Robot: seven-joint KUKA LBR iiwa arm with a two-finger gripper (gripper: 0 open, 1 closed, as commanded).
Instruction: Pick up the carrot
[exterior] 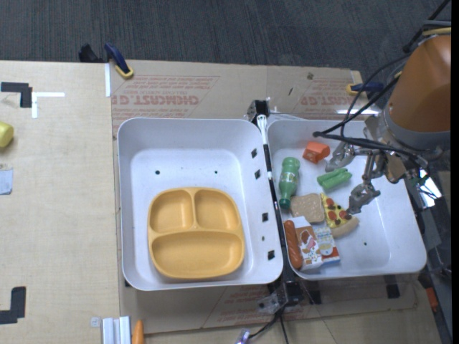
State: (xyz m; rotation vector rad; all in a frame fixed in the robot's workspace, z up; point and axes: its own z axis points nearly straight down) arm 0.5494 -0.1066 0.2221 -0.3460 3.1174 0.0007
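Gripper, mine (358,196): over the right bin's (391,253) middle, just beside the pizza slice (337,217); finger state indiscernible; carrot (315,152) near far edge.

Two white bins (188,131); one yellow divided plate (195,232); one green bottle (288,180), one orange carrot piece (315,151), one bread slice (308,206), one pizza slice (337,217), one sausage (291,241), one carton (315,247).

Both bins (136,138) are white, and the divided plate (195,233) in the left one is plain yellow-orange. The right bin holds a green bottle (288,181), an orange block (315,152), a brown bread slice (308,206) and a red sausage (292,244).
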